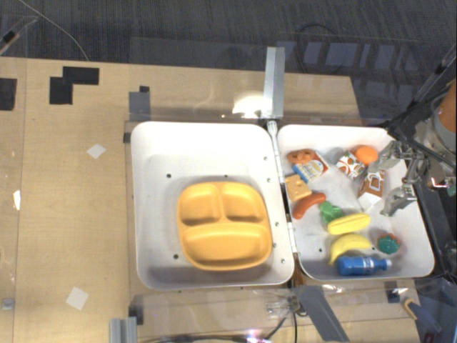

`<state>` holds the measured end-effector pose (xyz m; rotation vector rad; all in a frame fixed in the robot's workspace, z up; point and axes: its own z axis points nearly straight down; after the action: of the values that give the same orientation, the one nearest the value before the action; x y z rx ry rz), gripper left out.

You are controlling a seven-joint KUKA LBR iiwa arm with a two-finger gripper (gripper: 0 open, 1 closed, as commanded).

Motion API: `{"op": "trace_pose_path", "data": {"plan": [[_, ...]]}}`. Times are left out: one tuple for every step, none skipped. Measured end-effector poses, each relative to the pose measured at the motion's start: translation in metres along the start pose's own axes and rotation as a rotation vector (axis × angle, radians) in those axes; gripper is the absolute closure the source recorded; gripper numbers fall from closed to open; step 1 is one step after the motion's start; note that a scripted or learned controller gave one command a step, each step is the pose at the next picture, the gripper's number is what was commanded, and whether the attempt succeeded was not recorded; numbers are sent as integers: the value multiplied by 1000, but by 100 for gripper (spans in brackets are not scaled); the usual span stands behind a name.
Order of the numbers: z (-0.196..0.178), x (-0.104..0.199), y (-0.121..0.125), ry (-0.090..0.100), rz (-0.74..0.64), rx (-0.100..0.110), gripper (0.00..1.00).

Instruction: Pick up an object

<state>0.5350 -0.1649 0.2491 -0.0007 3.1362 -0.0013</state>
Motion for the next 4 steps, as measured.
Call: {"op": "trace_pose_path", "data": {"plan": [[85,29,33,4,216,-1,0],[76,-6,-2,-1,331,0,0],[160,-2,48,-6,644,-1,0],[161,-37,60,-6,1088,-3,0]]}}
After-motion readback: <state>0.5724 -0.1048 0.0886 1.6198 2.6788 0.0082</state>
